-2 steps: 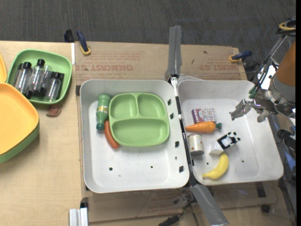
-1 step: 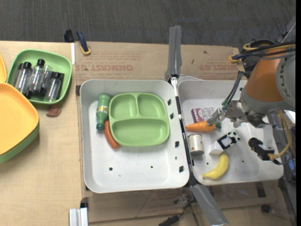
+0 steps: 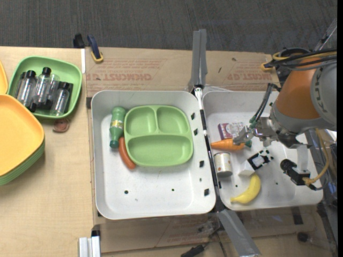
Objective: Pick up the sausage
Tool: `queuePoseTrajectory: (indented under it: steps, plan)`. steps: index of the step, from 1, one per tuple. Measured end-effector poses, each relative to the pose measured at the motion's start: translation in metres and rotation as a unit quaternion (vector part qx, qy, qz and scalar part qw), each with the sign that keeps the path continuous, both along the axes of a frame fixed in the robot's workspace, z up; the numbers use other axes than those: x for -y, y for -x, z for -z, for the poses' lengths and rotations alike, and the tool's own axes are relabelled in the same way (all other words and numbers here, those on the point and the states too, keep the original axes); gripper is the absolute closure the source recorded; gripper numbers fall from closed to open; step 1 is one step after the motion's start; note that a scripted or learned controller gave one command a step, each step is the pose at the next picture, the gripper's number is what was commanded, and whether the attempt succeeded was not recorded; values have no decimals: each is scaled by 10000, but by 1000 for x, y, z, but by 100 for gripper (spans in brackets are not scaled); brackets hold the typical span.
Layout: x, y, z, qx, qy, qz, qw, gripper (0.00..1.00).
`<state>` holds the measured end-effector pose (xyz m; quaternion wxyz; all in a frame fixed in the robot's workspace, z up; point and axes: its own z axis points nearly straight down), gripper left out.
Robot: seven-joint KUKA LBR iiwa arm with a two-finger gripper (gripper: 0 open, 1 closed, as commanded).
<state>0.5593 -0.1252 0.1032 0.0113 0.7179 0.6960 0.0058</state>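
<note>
The sausage [image 3: 127, 153], reddish orange and slightly curved, lies in the left bin [image 3: 155, 199] against the lower left rim of a green divided plate [image 3: 158, 134]. My gripper [image 3: 247, 136] hangs over the right bin [image 3: 278, 197], far to the right of the sausage. It sits at the leafy end of a toy carrot [image 3: 226, 144]. The arm's wrist covers much of the gripper.
A green bottle [image 3: 116, 125] lies just above the sausage. The right bin holds a purple packet [image 3: 230, 128], a silver can [image 3: 222, 164], a banana [image 3: 247, 190] and a small black-and-white piece [image 3: 260, 159]. On the bench at left stand a green tray of bottles [image 3: 45, 87] and stacked yellow plates [image 3: 19, 141].
</note>
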Motion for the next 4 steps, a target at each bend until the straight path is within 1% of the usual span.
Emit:
queuePoseTrajectory:
  steps: [1,2,3,4]
  plan:
    - [-30,15,12,-129,-40,-33,9999,0]
    - [-16,-13,12,-126,-36,-257,9996,0]
    - [-16,-28,12,-123,-23,-804,9967,0]
    - [-26,-23,13,-141,-37,-530,9985,0]
